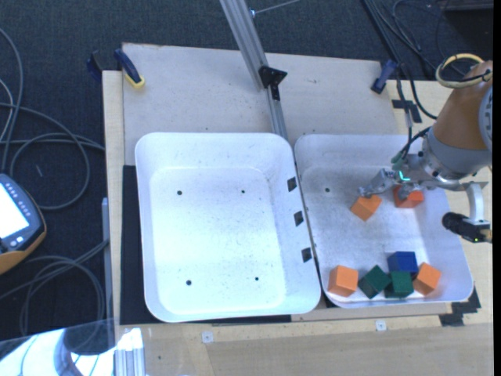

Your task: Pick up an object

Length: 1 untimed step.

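1. White bins (211, 151), finely speckled with dark dots, on a pale bench (203, 92).
2. Orange blocks (343, 280), dark green blocks (376, 282) and one blue block (404, 261) in the right-hand bin.
3. Grey arm (462, 143) banded in orange; a reddish, possibly orange, piece (409, 198) beside it.

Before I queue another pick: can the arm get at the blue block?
Probably yes. The blue block lies uncovered in the right bin, its top free, though green blocks crowd its near side.
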Motion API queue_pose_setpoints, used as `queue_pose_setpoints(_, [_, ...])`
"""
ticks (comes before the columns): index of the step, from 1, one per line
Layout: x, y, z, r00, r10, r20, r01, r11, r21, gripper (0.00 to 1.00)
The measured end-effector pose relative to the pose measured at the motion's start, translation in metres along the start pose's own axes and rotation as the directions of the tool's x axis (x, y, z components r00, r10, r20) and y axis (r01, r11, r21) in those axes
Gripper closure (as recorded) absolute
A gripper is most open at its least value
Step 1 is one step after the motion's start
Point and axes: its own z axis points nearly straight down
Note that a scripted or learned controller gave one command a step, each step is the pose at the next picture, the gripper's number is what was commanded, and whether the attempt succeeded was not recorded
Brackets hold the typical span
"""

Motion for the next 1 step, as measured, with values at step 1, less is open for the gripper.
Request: queue_pose_setpoints(1, [0.0000, 0.0000, 0.0000, 1.000, 0.000, 0.000, 0.000, 1.000, 0.000, 0.00])
